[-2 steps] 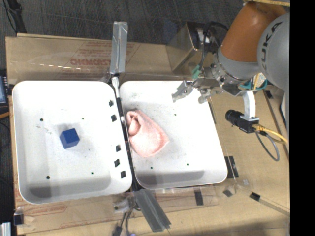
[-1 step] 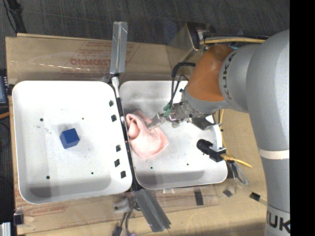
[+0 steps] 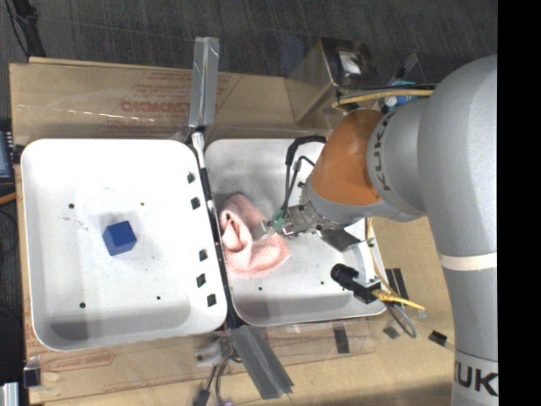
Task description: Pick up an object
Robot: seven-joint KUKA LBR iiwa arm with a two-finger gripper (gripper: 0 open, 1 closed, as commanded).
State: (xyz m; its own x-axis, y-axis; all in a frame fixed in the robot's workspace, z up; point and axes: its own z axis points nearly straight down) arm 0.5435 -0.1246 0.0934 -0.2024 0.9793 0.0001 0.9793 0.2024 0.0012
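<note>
Bright even light, slight softness

Dark grey carpet is covering the floor around a bench topped with brown cardboard bearing faint red lettering. Two white bins are sitting side by side on it, a grey metal bar running between them, while even overhead light is falling across the scene.
</note>
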